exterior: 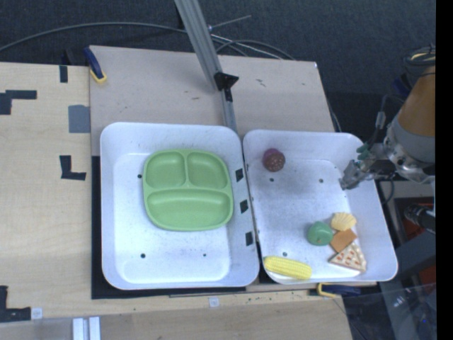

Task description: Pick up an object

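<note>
Pale wooden surface carries both bins; jaws point(352, 177), their spread unclear, hover at the right bin's point(311, 139) rim. Descend squarely onto the shell point(343, 221) just below.

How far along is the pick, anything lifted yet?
Nothing lifted. The pincer hovers over the right bin's right side, with nothing seen between its tips. The ball, corn and corner pile lie in the bin. Descent, grasp and lift remain.
</note>
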Robot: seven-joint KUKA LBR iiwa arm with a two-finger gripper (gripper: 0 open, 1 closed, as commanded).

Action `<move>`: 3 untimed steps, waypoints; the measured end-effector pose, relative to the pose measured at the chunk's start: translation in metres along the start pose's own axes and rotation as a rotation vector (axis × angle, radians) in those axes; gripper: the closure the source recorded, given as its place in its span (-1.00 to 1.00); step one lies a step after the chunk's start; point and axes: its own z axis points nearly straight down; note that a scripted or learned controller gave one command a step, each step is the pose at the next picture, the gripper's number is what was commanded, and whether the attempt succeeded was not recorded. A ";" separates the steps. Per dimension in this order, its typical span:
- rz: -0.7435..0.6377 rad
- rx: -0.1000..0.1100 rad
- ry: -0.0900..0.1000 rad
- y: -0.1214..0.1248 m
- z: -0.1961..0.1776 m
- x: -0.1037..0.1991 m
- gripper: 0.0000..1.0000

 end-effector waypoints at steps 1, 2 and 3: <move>-0.005 0.002 0.002 0.007 -0.006 0.047 1.00; -0.006 0.002 0.003 0.025 -0.013 0.098 1.00; -0.004 0.004 0.002 0.035 -0.008 0.140 1.00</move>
